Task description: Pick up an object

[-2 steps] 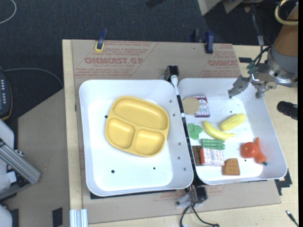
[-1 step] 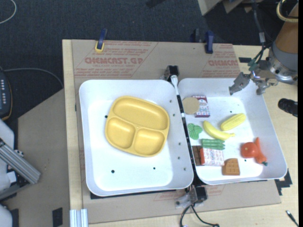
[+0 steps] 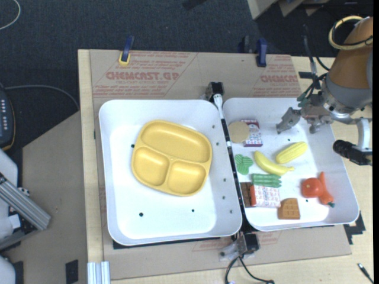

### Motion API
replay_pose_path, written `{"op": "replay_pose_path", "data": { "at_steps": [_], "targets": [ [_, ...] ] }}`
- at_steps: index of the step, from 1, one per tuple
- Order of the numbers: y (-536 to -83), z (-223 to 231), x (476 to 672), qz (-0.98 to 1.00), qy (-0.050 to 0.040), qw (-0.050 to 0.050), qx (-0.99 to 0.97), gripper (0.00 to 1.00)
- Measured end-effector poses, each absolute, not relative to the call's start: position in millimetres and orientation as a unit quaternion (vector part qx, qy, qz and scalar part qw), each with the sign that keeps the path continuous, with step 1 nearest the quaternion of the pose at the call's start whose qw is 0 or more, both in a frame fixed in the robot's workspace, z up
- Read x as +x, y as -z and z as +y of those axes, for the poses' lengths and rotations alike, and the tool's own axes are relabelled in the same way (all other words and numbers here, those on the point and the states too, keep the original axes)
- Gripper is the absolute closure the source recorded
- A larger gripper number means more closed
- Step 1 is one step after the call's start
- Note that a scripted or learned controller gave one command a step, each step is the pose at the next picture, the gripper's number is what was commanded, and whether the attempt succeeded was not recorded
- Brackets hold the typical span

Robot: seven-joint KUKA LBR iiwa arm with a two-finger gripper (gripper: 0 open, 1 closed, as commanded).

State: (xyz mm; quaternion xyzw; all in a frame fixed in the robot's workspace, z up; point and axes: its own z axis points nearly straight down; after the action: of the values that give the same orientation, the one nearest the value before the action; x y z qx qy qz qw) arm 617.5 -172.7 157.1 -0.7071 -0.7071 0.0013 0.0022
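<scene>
The right bin [image 3: 346,176] holds several toy foods. Among them are a corn cob [image 3: 292,152], a banana [image 3: 271,164], a green leafy piece [image 3: 243,163] and a green bean pack [image 3: 266,180]. There are also a red-orange vegetable [image 3: 315,187], a waffle square [image 3: 289,209], a wrapped bar [image 3: 261,196], a tan cookie [image 3: 237,131] and a small purple-and-white packet [image 3: 253,133]. My gripper [image 3: 300,123] hangs over the bin's far part, just above the corn cob. Its fingers are open with nothing between them.
The left bin [image 3: 115,158] carries a yellow divided plate [image 3: 170,157]. The grey arm with its orange band [image 3: 349,70] comes in from the upper right. Clamps stand at the bench's far edge, and a black divider runs between the bins.
</scene>
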Motion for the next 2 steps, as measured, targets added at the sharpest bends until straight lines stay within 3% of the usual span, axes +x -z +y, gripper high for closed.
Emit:
{"op": "replay_pose_path", "data": {
  "at_steps": [1, 2],
  "targets": [
    [-95.3, -170.5, 616.0, -0.707, -0.0007, 0.001, -0.707, 0.00],
    [-84.4, -169.7, 616.1, -0.707, -0.0008, 0.001, -0.707, 0.00]
  ]
}}
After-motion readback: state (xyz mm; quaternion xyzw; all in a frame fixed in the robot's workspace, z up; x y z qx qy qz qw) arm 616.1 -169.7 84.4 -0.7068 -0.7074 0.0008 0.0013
